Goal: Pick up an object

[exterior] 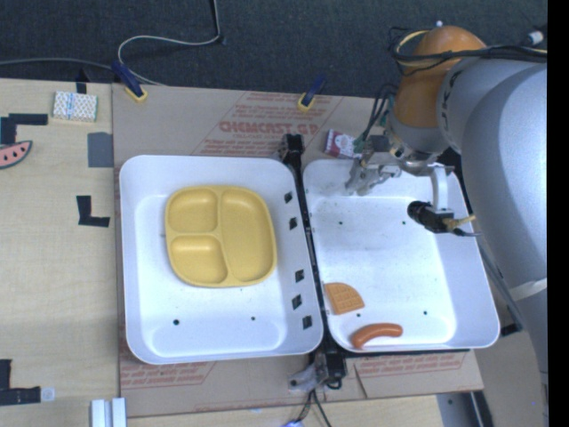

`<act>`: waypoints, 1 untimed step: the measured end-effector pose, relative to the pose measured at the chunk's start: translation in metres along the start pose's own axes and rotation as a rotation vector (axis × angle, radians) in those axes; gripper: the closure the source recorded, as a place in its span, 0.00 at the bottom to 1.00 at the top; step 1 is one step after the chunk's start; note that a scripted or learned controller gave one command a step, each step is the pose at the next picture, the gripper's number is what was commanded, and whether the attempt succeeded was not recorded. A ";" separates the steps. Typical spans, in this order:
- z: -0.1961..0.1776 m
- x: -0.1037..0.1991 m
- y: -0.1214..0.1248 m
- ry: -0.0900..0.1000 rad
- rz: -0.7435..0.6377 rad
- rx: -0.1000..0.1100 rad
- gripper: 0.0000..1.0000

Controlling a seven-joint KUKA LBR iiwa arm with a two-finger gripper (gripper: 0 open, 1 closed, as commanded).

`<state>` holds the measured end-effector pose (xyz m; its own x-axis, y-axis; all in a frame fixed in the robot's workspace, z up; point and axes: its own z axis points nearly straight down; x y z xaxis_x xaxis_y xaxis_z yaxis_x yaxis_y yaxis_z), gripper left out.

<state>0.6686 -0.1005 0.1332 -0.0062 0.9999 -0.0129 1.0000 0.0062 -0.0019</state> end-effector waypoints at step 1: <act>0.000 0.000 0.000 -0.001 0.000 0.001 0.00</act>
